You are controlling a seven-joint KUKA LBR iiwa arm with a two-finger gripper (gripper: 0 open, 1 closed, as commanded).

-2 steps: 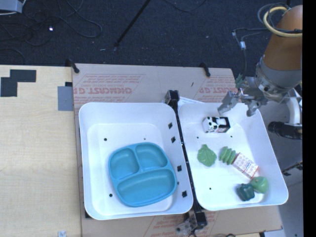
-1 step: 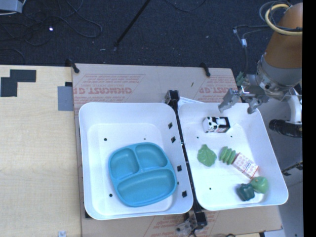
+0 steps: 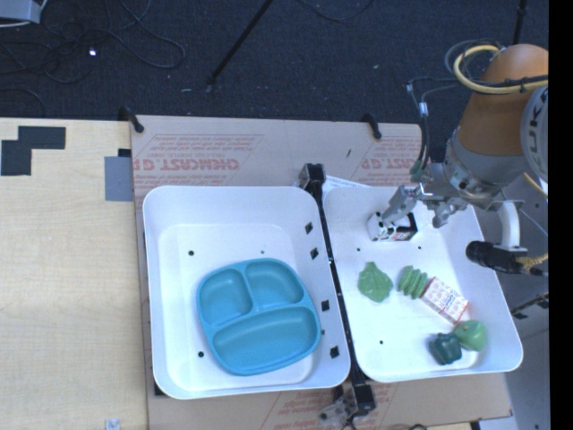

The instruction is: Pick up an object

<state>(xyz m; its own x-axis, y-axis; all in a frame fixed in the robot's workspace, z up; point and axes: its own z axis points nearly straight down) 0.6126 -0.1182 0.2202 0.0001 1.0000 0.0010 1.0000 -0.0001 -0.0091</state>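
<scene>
A: Where is the gripper [image 3: 394,225] at this moment?

B: It hangs low over the far part of the right bin [image 3: 501,343], reached in from the right. I cannot tell how its jaws stand — the tip is small and dark against the white floor, and nothing is clearly seen between them.

A: And what is there to pick up?

B: Four or five small things, all in the right bin, nearer to the camera than the gripper. There is a leafy green piece [image 3: 375,282] — it looks like a toy lettuce. Just beside it lies a ribbed green piece [image 3: 413,281], then a small red-and-white box [image 3: 445,299] lying at a slant. In the near right corner a light green round thing [image 3: 471,334] touches a dark teal one [image 3: 445,348].

A: Why are they placed like this?

B: I think they lie loose and apart so that two fingers can go around one alone. The leafy piece is the closest to the gripper, so I judge it the likely target.

A: And the left bin [image 3: 166,276]?

B: It holds a blue divided plate [image 3: 258,315], lying flat — too wide for this grip, I think.
</scene>
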